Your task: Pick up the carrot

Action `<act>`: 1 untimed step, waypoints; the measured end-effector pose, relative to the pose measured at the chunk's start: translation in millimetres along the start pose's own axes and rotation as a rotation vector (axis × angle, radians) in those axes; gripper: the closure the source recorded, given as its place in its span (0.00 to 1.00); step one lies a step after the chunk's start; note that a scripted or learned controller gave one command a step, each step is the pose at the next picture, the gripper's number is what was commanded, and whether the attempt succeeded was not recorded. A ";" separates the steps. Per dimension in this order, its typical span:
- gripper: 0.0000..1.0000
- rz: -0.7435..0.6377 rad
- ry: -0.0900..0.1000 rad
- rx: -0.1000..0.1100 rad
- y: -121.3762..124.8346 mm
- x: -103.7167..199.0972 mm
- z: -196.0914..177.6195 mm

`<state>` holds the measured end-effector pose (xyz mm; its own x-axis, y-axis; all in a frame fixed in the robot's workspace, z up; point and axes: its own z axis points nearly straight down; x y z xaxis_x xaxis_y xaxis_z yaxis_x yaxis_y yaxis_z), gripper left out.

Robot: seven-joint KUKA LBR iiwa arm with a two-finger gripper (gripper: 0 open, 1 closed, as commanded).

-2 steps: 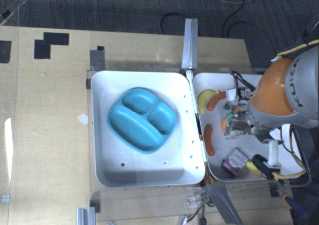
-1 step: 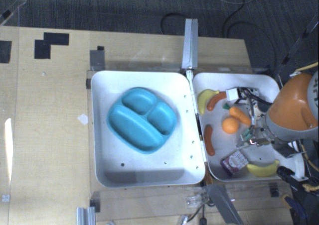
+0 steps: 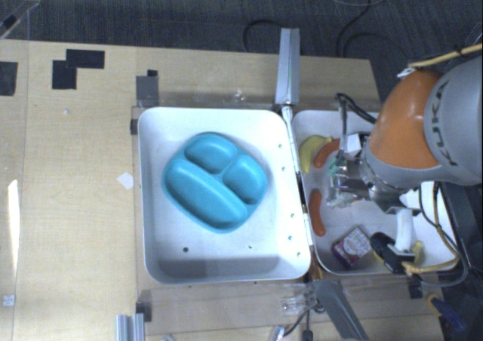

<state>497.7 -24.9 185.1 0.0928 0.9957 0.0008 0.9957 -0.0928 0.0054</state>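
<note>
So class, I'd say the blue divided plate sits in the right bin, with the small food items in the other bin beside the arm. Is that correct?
Not quite. The camera view shows the blue divided plate in the left bin, not the right one. The rest holds: the small food items, including an orange-red piece, lie in the other bin, beside the arm.

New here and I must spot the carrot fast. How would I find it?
Look in the right bin, along its left wall beside the divider. The carrot is the slim orange-red stick lying there, left of the gripper; its neighbours are yellow or purple.
</note>
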 end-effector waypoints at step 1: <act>0.00 0.000 0.000 0.000 0.0 -0.1 0.1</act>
<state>497.6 -25.0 185.0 0.0932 0.9956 0.0008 0.9956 -0.0932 0.0052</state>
